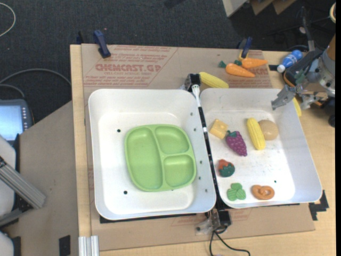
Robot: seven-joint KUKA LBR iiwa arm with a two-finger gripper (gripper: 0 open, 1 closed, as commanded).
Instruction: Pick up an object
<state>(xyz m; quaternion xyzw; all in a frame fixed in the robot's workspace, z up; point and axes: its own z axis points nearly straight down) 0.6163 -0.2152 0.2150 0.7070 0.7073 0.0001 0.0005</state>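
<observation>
Reaching in from the right, the arm holds its gripper above the top right corner of the right bin, just over the bin's far rim; the picture is too small there to tell how the gripper is set, and nothing can be seen in its grasp. Every object lies loose on the bin floor, well apart from the gripper. A cheese wedge sits near the bin's left wall, with a bunch of purple grapes just beside it below and to the right. An ear of corn lies upright in the middle, touching a pale potato on its right. Lower down are a strawberry, a green broccoli piece and a brown pretzel, the last two near the front edge. The left bin holds a green divided plate with three compartments. Outside the bins, on the cardboard beyond them, lie a second ear of corn and two carrots.
</observation>
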